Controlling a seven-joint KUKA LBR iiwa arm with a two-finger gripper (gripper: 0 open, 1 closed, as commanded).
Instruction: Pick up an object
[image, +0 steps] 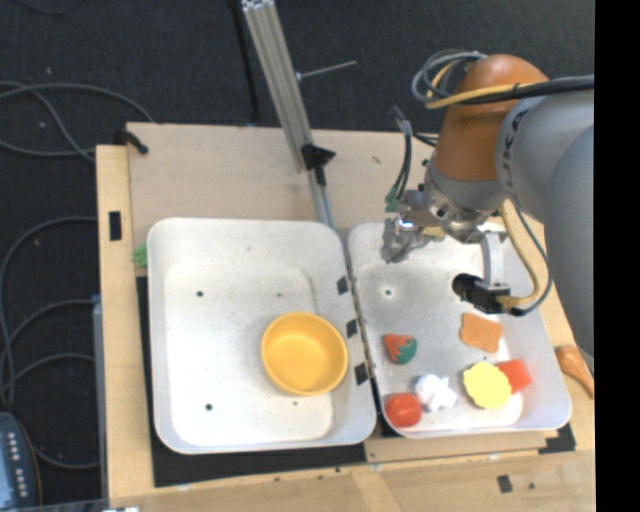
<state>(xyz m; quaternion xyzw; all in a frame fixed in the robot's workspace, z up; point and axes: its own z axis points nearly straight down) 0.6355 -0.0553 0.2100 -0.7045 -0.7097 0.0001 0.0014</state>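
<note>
Currently the end effector, finger state not discernible, hovers over the right white shallow bin's bare far end; best to descend vertically onto the isolated small red-and-green strawberry-like toy mid-bin.

Single fixed camera, mounted above the desk, looking down at a slant. Both white bins fit in frame: left bin, right bin. Dark floor visible beyond the desk's far and left edges. The arm enters from the frame's right.
</note>
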